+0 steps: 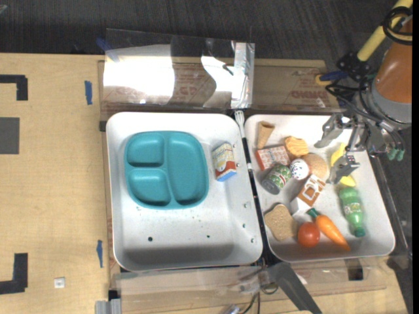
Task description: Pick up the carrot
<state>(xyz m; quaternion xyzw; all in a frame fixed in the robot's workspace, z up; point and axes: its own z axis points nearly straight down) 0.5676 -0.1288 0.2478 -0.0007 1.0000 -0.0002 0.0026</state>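
Observation:
The carrot [331, 230], orange with a green top, lies in the front of the right bin [383, 241]. It rests between a red tomato [308, 235] and a green bottle [352, 206]. My gripper [339, 148] hangs over the back right part of that bin, well behind the carrot. Its fingers [327, 133] are spread open with nothing held between them. A small yellow item [338, 156] sits just under the gripper.
The right bin also holds a bread slice [281, 222], an orange carton [312, 190], a can [278, 177], a red box [272, 156], a cone [264, 134] and a white ball [299, 169]. In the left bin [131, 241] are a teal divided plate [167, 169] and a small carton [224, 160].

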